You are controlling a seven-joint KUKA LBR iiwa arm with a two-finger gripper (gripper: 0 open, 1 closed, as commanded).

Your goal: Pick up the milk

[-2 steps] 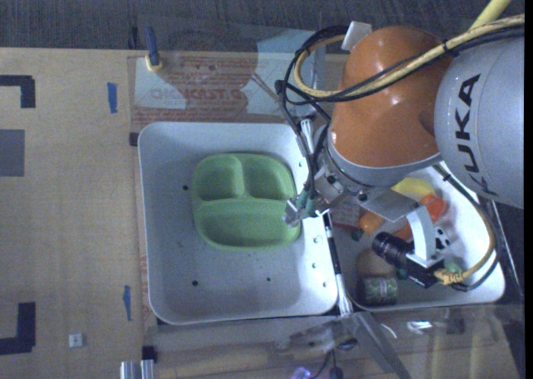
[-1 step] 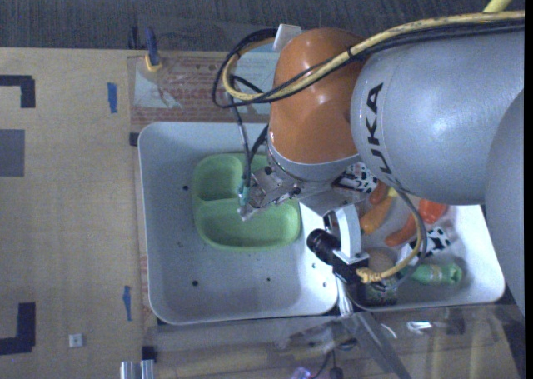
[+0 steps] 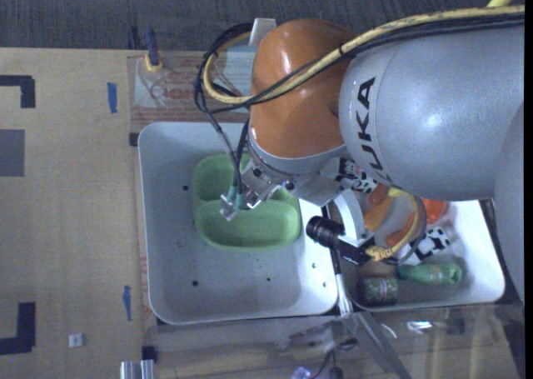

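Two shallow white bins sit on the pale wooden counter (image 3: 67, 202). Nearest, in the right bin (image 3: 487, 286), lie a squat can (image 3: 379, 289) and a glossy green bottle (image 3: 431, 272). Just behind them is a white, black-spotted shape, probably the milk (image 3: 433, 242), half hidden by the arm (image 3: 433, 111). In the left bin (image 3: 166, 286), the gripper (image 3: 233, 201) is at a smooth green rounded dish (image 3: 266, 231) – clenched or released, I cannot tell.

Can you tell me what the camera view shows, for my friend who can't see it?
A big grey robot arm with an orange band reaches over two shallow white bins, its gripper above a green plastic tray in the left bin. The right bin holds a green bottle and other small items.
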